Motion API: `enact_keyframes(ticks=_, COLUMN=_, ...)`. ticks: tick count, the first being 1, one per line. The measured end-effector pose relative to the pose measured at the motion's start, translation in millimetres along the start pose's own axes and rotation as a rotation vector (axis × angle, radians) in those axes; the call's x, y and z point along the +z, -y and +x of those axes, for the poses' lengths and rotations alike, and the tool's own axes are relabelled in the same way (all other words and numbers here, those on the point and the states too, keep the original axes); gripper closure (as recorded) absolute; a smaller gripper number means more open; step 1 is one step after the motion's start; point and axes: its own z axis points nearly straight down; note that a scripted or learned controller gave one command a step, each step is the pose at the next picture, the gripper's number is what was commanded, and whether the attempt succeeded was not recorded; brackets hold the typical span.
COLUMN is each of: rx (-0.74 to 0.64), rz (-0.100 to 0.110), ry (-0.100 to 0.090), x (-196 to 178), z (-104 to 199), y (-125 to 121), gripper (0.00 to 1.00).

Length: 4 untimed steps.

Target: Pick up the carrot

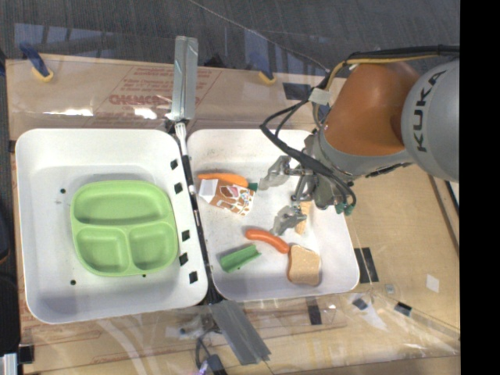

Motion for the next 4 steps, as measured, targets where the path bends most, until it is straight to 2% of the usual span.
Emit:
enact_keyframes(ticks=1, rx=0.083, rz=0.001, ry=0.004, x=118, z=-77, y=-14, gripper=0.0)
enact_keyframes(ticks=2, rx=0.073, rz=0.001, ry=0.01, x=104, z=-80, y=-17, gripper=1.0)
enact_keyframes(ticks=3, rx=-0.01, rz=0.0, ry=0.011, x=14, z=-103, y=-66, gripper=1.0)
enact_keyframes(ticks=4, rx=0.341, rz=-0.001, ry=0.003, x=18, z=-116, y=-117, gripper=1.0)
